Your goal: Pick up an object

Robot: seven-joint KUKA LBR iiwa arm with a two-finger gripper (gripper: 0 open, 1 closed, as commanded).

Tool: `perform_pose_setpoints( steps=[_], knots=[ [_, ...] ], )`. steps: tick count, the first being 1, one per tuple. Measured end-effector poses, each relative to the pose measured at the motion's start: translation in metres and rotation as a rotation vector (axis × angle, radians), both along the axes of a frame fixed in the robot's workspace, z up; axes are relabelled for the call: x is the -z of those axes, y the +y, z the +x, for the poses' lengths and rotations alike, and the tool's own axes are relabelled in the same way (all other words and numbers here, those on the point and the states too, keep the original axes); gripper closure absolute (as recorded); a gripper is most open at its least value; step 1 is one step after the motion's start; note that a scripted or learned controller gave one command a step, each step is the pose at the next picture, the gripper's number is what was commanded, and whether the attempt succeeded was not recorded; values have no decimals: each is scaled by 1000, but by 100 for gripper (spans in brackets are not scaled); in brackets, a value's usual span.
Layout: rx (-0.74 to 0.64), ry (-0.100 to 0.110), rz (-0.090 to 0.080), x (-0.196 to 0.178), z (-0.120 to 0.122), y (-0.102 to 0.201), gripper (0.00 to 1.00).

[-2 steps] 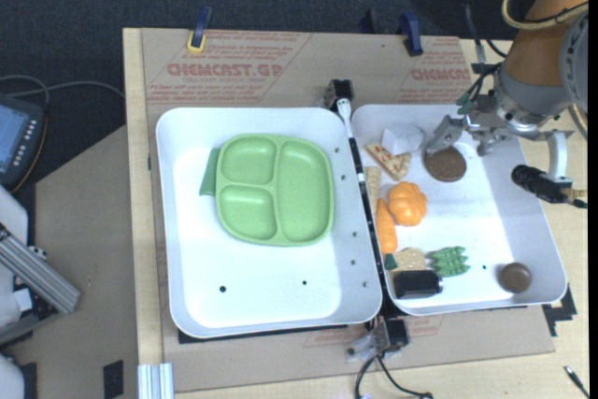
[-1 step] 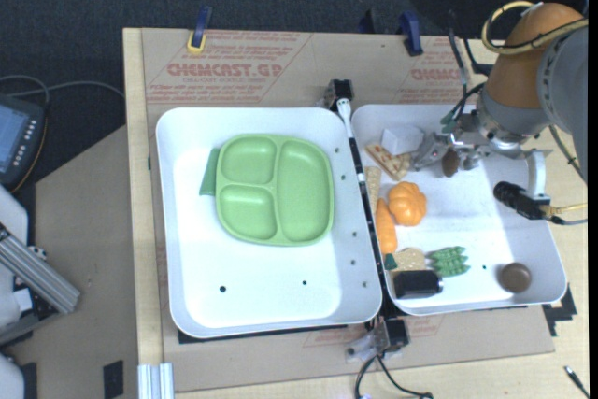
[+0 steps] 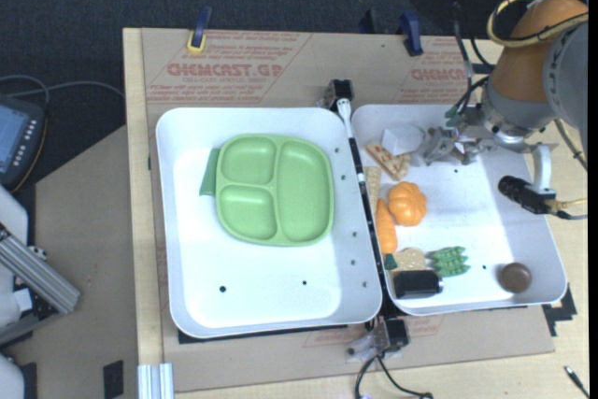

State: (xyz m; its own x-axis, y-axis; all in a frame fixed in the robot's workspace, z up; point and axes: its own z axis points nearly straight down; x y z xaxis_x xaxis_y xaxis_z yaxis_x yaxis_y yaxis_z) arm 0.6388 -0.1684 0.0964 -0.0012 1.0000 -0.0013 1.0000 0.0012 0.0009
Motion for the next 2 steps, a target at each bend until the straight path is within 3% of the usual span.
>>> perform_pose_setpoints(
  steps=[2],
  knots=[
    [1,-6,-1,-108,8,-5,100]
  ],
)
